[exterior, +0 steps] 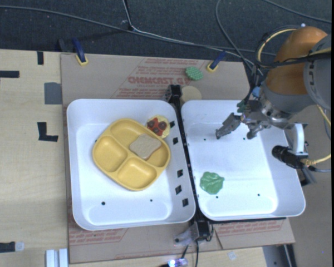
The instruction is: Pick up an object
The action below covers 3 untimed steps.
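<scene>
- Hanging over the right bin (278,204), the claw (237,128) sits near that bin's top edge, a bit left of the middle.
- One dark finger (225,128) points down and to the left, toward the bin's top left corner. Another dark bit (251,131) sticks down to its right.
- The two look apart, with white bin floor showing between them. Nothing is between them, and the claw holds nothing.
- It is hard to tell if the tips touch the bin floor or float just above it.
- The grey arm (317,88) comes in from the right side, with its orange band (295,60) above the wrist. The arm hides the top right corner of the right bin.
- A green leafy toy (211,183) lies on the floor of the right bin, near the bottom left corner. It is well apart from the claw.
- The left bin (78,166) holds a yellow tray (114,157) with sections, turned at a slant near the middle.
- A tan slice of toy bread (145,146) lies on the tray, toward its right side.
- A small red and dark thing (158,126) sits at the tray's top right end. It is too small to make out.
- A small green bumpy thing (193,73) lies on the cardboard (100,77) beyond the top edges of the bins.
- Black cables (234,35) run across the dark floor at the top.
</scene>
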### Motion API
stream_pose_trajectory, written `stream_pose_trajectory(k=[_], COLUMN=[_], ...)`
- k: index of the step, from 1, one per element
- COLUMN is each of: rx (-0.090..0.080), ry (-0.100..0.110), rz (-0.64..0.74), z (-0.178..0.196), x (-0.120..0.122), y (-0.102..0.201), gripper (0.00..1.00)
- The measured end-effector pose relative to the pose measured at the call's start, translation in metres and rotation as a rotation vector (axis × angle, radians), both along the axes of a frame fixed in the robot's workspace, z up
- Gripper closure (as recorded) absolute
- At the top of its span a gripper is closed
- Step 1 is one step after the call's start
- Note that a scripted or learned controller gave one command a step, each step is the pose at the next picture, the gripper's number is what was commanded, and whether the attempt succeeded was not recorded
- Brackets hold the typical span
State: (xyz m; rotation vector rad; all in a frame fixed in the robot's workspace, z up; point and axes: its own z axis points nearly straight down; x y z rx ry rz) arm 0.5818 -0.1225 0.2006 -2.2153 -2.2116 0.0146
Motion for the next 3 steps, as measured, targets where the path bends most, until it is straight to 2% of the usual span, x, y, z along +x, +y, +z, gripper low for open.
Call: stream_pose_trajectory(k=[1,2,3], rx=[-0.002,-0.002,-0.001], ry=[-0.013,-0.009,-0.008], rz=[0.003,0.003,0.003], z=[0.007,-0.04,-0.104], x=[0.003,-0.004,-0.008], y=[0.0,0.005,0.008], gripper=[0.0,0.0,0.0])
